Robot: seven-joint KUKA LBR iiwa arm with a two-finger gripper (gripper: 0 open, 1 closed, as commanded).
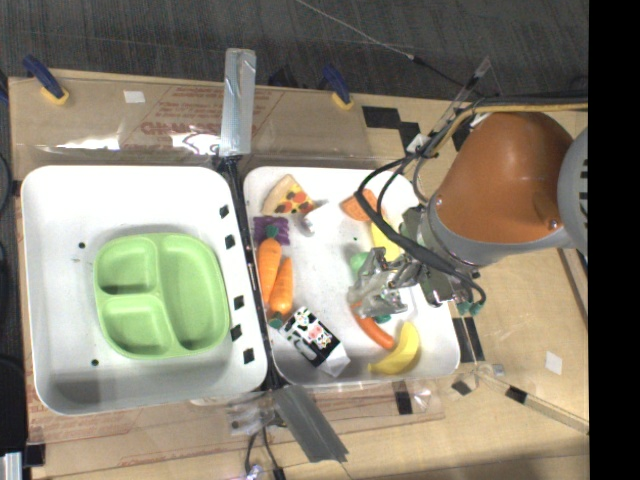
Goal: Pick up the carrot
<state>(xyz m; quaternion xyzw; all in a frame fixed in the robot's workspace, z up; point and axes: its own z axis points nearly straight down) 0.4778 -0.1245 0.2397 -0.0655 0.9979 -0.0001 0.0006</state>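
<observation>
Two orange carrots (269, 268) lie side by side along the left wall of the right bin (330, 183), the shorter one (284, 286) on the right. My gripper (372, 293) hangs low over the middle of that bin, well to the right of them and apart from them. A small orange-red carrot-like piece (377, 331) lies just below the gripper, next to a banana (400, 350). I see nothing held in the gripper. The arm's orange band (500, 183) hides the bin's right side.
In the right bin there are also a pizza slice (288, 196), a purple item (270, 231), a cow-patterned carton (313, 338), a green piece (358, 263) and an orange piece (357, 207). The left bin (60, 208) holds a green divided plate (160, 294).
</observation>
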